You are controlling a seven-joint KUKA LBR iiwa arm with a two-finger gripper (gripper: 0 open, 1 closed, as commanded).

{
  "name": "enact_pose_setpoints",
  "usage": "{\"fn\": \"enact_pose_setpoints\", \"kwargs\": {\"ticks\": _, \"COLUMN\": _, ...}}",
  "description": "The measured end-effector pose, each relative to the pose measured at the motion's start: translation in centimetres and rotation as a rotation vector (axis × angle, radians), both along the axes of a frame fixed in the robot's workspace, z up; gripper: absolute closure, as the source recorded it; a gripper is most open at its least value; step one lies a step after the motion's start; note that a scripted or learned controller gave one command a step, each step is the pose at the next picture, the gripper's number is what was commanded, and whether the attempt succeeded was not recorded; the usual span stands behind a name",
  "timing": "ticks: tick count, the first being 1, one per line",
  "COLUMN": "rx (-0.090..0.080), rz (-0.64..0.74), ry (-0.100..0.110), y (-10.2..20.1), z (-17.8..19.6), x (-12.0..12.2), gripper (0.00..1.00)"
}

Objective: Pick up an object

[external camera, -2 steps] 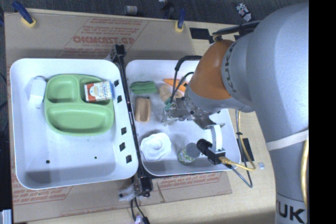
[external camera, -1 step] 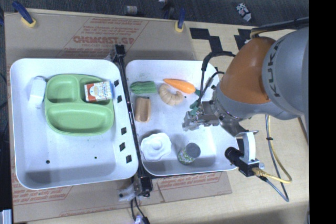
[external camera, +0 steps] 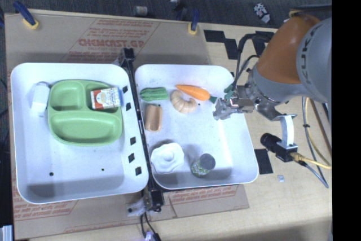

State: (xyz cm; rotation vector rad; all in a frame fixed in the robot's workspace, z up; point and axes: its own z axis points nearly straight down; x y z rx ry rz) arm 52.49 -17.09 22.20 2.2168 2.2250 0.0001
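My gripper [external camera: 223,108] hangs over the right side of the right bin [external camera: 240,138], just right of the carrot's green end. An orange carrot [external camera: 193,92] lies near the bin's back, with a tan croissant-like piece [external camera: 184,102] touching it below. A green pickle [external camera: 153,94] and a tan bread roll [external camera: 153,117] lie at the bin's left. A white lumpy object [external camera: 167,157] and a dark round can [external camera: 203,164] sit near the front wall. Nothing shows between the fingers.
The left bin [external camera: 28,172] holds a green divided tray [external camera: 84,113] with a red-and-white carton [external camera: 106,98] in one compartment, and a white bottle [external camera: 39,97] beside it. Black clips [external camera: 134,138] join the two bins. Cables trail at the right.
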Motion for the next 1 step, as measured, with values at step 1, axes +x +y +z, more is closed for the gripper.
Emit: {"fn": "enact_pose_setpoints", "kwargs": {"ticks": 1, "rx": 0.001, "rz": 0.001, "ry": 0.0, "y": 0.04, "z": -0.02, "x": 0.0, "gripper": 0.0}}
